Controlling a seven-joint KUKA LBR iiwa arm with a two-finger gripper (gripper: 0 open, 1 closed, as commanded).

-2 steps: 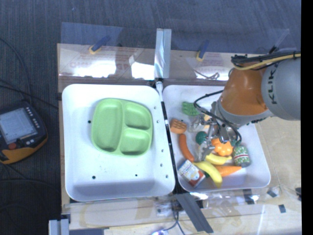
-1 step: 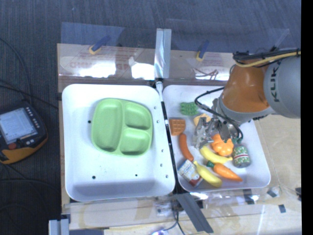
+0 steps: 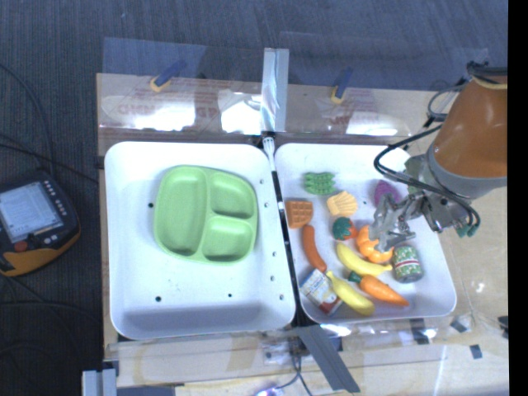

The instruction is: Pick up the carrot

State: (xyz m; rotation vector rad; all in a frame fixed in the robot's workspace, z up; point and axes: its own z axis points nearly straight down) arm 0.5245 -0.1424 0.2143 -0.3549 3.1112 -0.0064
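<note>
Carrot (image 3: 382, 289) just below hand (image 3: 388, 236), beside can (image 3: 406, 263); looks light, stiff, smooth plastic; grip mid-body across width; hand state unclear

my arm (image 3: 474, 134) comes in from the right edge of the bench, the orange band bulking large above the wrist. black cables loop off the wrist toward the left and back under it. my gripper (image 3: 388, 233) hangs low over the right bin, nearer its right wall than the divider, about mid-depth. the metal fingers (image 3: 382, 221) point down and slightly left. whether they are apart or together, i cannot make out from here.
</note>
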